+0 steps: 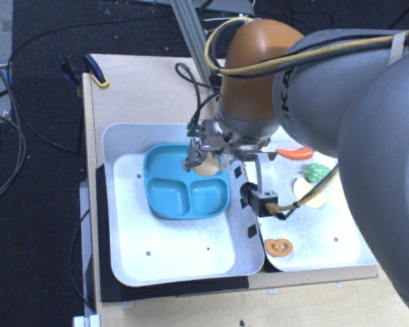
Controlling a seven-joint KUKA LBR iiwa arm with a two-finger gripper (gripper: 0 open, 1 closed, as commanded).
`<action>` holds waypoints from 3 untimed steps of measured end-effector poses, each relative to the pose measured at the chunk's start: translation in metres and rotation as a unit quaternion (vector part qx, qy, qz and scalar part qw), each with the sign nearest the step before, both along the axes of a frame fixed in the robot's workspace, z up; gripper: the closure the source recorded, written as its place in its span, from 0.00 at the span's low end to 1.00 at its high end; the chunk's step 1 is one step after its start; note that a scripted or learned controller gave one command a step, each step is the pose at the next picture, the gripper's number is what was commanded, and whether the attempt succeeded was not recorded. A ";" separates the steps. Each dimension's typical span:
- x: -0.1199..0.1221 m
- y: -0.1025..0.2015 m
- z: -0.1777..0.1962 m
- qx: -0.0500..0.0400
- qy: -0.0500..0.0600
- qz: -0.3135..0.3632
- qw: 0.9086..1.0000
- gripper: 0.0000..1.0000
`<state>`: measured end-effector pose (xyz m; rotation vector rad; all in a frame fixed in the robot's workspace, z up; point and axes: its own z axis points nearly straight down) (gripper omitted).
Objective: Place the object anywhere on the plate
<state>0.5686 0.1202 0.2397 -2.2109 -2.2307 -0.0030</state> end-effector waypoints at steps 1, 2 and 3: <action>-0.015 0.059 -0.004 0.000 0.001 0.000 1.000 1.00; -0.017 0.091 -0.015 -0.001 0.001 -0.001 1.000 1.00; -0.017 0.089 -0.014 -0.001 0.001 -0.003 1.000 0.00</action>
